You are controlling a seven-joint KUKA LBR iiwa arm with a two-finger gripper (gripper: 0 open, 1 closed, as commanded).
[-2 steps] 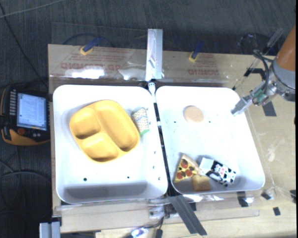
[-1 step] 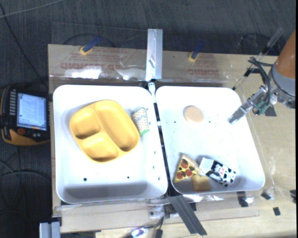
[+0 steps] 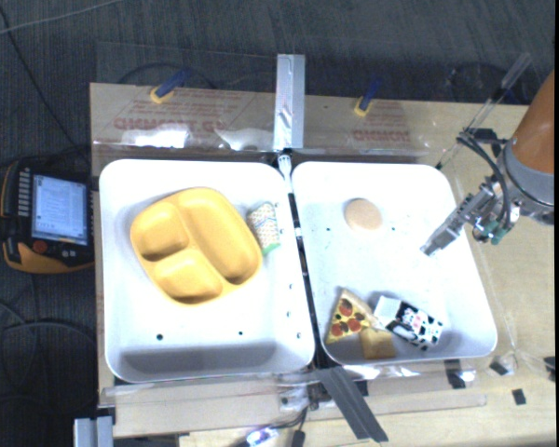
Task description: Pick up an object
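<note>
Two white bins sit side by side. The right bin holds a tan disc, a pizza slice and a black-and-white box; its print is unreadable. The gripper hangs above this bin, holding nothing; I cannot tell its opening.

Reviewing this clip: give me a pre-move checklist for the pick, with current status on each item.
1. Tool above the right white bin, nothing seen between its fingers: ok.
2. Finger opening: cannot tell.
3. Round tan disc lies alone, apart from other items: ok.
4. Pizza-slice toy touches the brown piece beside it: not ok for a clean pick.
5. Black-and-white patterned block sits near the bin's front wall: cannot tell if reachable.
</note>
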